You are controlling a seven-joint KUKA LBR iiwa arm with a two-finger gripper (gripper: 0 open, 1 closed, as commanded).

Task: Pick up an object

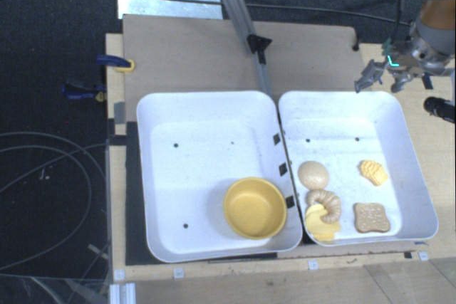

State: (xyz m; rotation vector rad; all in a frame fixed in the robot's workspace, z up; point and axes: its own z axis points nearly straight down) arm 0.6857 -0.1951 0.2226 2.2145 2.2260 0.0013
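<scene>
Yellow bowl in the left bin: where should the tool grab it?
Grip the yellow bowl by its rim, coming straight down with one finger inside. It sits upright and open, and the rim's left side faces bare bin floor, away from the left bin wall.

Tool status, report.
Tool open, holding nothing, above right white bin's far corner. Small tan food pieces untouched in that bin. Nothing in the way.

Two white bins [214, 110] sit on a tan tabletop [192, 53]; the left one holds a mustard-yellow bowl [255, 207], the right one a pale beige bun [313, 174], a tan croissant [326, 203], a yellow pastry [373, 171] and a brown waffled biscuit [371, 218]
</scene>
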